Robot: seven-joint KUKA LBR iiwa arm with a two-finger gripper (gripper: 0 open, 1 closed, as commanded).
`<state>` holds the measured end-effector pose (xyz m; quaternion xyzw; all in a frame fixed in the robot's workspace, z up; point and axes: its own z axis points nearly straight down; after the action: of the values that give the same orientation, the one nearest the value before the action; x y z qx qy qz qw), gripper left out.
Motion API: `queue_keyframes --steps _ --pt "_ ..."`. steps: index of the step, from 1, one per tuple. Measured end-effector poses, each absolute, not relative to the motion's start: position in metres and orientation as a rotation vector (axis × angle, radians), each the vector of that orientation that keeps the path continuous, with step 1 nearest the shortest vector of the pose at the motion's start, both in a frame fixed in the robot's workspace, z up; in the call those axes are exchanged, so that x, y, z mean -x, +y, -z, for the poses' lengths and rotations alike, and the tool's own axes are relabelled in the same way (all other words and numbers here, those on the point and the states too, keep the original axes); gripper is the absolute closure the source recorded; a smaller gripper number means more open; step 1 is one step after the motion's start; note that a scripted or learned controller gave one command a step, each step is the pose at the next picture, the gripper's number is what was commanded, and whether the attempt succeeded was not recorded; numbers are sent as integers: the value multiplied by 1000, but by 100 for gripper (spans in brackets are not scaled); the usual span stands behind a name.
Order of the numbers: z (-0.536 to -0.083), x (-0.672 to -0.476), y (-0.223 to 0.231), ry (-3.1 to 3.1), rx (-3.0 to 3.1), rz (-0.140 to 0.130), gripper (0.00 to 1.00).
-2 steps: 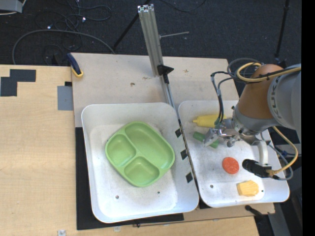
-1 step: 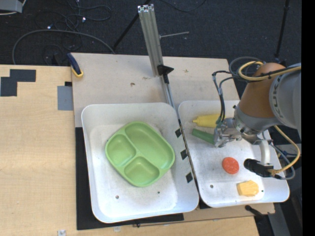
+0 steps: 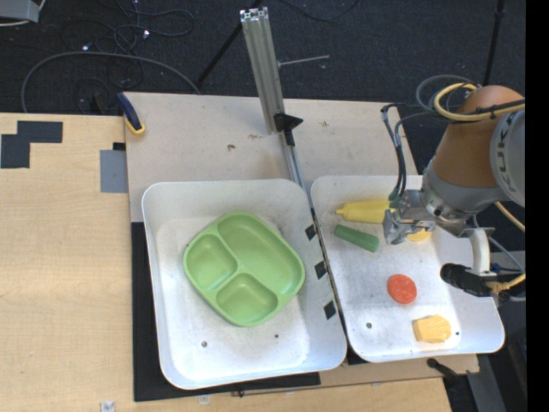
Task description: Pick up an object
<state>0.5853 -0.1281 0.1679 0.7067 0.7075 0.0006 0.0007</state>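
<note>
Two shallow white bins are sitting side by side on the table. The left white bin is holding a light green plastic plate with three sections, which is lying flat near the middle. The right white bin is holding the small things to pick up. A yellow toy that looks like a banana or corn is lying near the top of that bin, and a dark green stick-shaped toy is lying just below it, tilted. A round red-orange toy is sitting near the middle of the bin, and a yellow blocky toy is lying lower down, near the front edge. The grey arm with the orange band is reaching in from the right, and its gripper is hanging low over the top part of the right bin, just beside the yellow toy and the green stick. A small bit of something yellow is peeking out right next to the gripper. I cannot tell if the gripper is spread or pressed together, or if it is pinching anything. A silver metal post is standing up behind the bins. A pale wooden board is lying to the left of the bins. The floor behind is dark carpet with black cables curling on it.
</note>
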Motion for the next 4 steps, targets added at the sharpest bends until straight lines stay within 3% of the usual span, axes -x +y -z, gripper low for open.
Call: queue_keyframes --steps 2,4 --pt "-275 -578 -127 2221 -2216 -5 100" --pt "-261 -574 -23 2230 -2219 1 100"
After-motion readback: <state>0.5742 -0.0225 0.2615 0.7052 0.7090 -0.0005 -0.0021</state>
